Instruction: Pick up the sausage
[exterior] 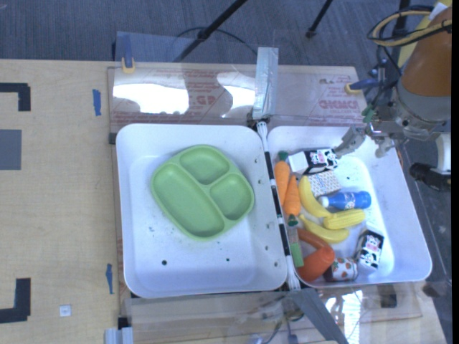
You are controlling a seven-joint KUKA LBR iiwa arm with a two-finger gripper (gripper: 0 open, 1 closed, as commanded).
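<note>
Hovering: arm's tool hangs over right bin's far edge.
Tool state: grip cannot be told.
Progress: pickup not done; descent and grasp remain.
Sausage: lies in right bin's near-left part, among carrots and bananas, well apart from tool.

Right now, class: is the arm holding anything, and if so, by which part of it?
Nothing is held. The gripper hangs at the right bin's far edge, nothing between its jaws; the sausage cannot be picked out among the toys.
</note>
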